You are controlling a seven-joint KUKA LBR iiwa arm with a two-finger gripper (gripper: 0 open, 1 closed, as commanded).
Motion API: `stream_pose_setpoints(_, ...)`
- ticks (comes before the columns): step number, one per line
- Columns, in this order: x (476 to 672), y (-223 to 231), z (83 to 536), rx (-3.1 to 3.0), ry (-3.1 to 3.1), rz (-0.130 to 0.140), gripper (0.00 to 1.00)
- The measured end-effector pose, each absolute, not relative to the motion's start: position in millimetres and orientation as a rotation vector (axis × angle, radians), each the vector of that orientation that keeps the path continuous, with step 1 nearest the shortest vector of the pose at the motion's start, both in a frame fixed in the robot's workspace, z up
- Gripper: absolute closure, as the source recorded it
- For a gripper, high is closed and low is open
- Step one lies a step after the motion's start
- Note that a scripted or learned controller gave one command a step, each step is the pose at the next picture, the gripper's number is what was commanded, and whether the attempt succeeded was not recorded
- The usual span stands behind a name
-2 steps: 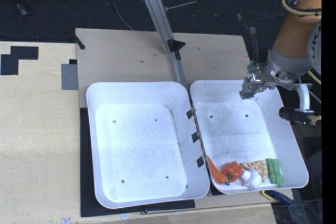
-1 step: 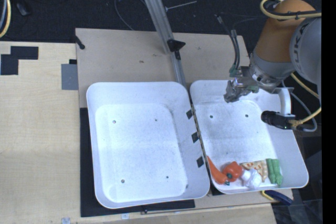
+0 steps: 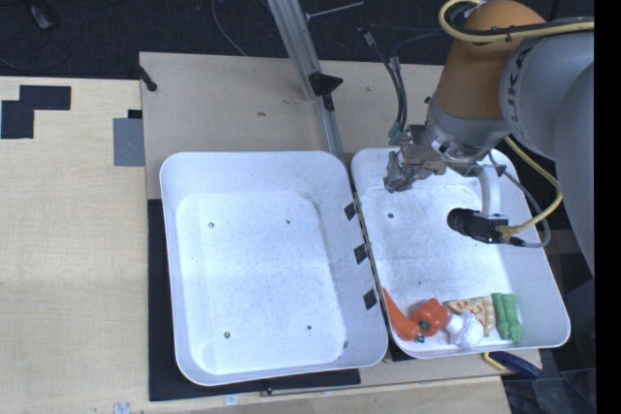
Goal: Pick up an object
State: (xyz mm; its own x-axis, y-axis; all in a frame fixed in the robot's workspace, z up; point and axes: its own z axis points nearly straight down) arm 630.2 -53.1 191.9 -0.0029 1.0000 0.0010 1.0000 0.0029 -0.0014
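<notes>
Several small objects lie bunched along the near edge of the right bin [image 3: 427, 238]: an orange carrot-like piece [image 3: 396, 313], a red-orange lump [image 3: 431, 313], a tan ridged piece [image 3: 473, 307], a white crumpled item [image 3: 467, 333] and a green block [image 3: 506, 316]. My gripper [image 3: 400, 174] hangs at the far left corner of that bin, close to its floor and well away from the pile. Nothing is visible in it.
The left bin [image 3: 257, 257] lies beside the right one, with black clips [image 3: 361, 252] along the shared rim. A metal rail [image 3: 291, 19] slants down from the back. A black cylinder with a yellow cable [image 3: 477, 224] juts from the arm over the right bin.
</notes>
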Motion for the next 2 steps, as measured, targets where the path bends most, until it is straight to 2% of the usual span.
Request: stream_pose_setpoints(2,625.3,64.9,203.0,-2.217,-2.225,-0.002,1.00)
